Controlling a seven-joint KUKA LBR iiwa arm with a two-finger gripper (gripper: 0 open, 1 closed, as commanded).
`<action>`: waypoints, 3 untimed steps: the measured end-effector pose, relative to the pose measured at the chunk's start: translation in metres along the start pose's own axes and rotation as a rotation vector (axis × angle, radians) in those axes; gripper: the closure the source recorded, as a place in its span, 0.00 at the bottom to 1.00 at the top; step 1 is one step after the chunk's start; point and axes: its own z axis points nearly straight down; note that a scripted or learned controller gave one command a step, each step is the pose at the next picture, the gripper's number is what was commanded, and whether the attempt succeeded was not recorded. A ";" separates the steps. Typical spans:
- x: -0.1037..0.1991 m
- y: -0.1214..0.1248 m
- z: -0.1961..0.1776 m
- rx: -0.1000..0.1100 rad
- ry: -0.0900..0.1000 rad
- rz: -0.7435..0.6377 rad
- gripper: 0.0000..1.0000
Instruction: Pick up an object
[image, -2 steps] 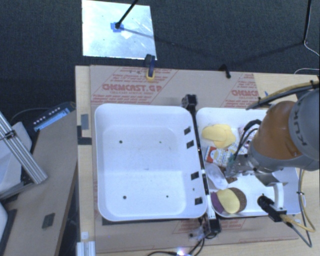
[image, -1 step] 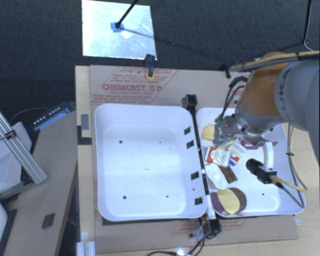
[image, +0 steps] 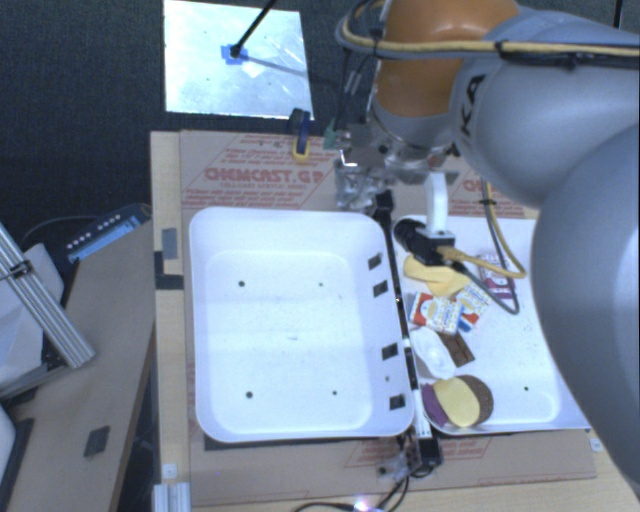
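My gripper (image: 362, 192) hangs over the back end of the divider between the two bins, just above the rear rim. Nothing shows in its grasp. The right bin (image: 530, 395) holds the objects: a yellow piece (image: 436, 274) near the back, a red, white and blue packet (image: 448, 314) beside it, a purple-edged wrapper (image: 500, 282), a white lump (image: 434, 352) with a brown bar (image: 459, 349), and a round yellow and brown object (image: 462, 400) at the front. All of them lie in front of the gripper, apart from it.
The left bin (image: 290, 320) is a plain white tray on a cardboard sheet (image: 250, 172). The large grey arm (image: 560, 150) covers the right bin's far right side. A blue and yellow clamp (image: 299, 135) stands behind the bins.
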 end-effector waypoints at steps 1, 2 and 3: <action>0.078 0.035 0.072 0.023 -0.006 0.011 1.00; 0.110 0.039 0.013 0.012 -0.005 0.014 1.00; 0.108 0.040 -0.038 0.012 -0.007 0.015 1.00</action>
